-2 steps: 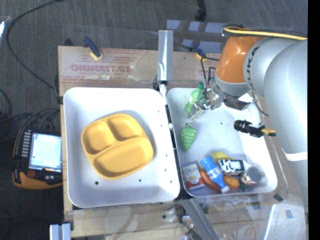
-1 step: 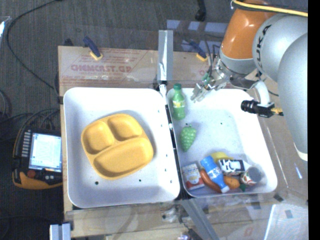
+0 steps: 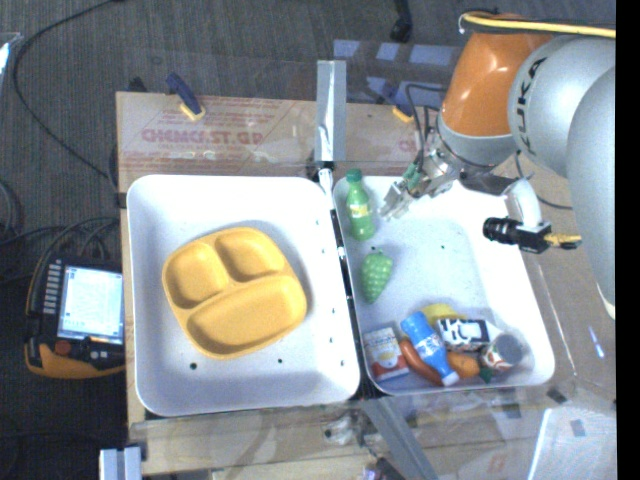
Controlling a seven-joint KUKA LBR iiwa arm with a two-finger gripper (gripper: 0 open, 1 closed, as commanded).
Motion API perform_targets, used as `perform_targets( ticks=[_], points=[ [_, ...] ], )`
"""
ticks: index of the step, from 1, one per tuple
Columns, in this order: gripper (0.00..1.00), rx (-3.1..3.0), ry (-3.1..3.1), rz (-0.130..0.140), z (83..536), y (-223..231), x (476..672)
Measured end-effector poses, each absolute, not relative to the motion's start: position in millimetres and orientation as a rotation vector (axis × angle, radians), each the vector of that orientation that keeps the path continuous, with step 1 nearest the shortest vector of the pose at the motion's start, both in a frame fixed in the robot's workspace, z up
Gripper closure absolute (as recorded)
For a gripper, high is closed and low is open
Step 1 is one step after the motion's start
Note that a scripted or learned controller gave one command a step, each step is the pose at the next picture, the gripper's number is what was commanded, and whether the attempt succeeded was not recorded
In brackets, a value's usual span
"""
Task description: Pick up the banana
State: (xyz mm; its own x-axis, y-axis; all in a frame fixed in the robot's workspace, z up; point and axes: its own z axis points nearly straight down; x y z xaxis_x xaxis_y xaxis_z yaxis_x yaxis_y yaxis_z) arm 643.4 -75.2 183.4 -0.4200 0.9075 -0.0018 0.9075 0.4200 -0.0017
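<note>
Up near the right bin's far edge, the pincer point(image 3: 397, 200) hangs with fingers apart, gripping nothing, beside a green bottle point(image 3: 359, 207). Well apart, the banana point(image 3: 440, 314) lies among clutter at the near end.

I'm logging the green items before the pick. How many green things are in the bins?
2, both in the right bin: a green bottle by its left wall near the gripper, and green grapes just below. The pile may hide more.
</note>
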Motion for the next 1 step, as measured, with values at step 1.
perform_targets(
  ticks=[1],
  points=[
    [0.0,1.692,2.647,-0.004,183.3,-75.1,643.4]
  ],
)
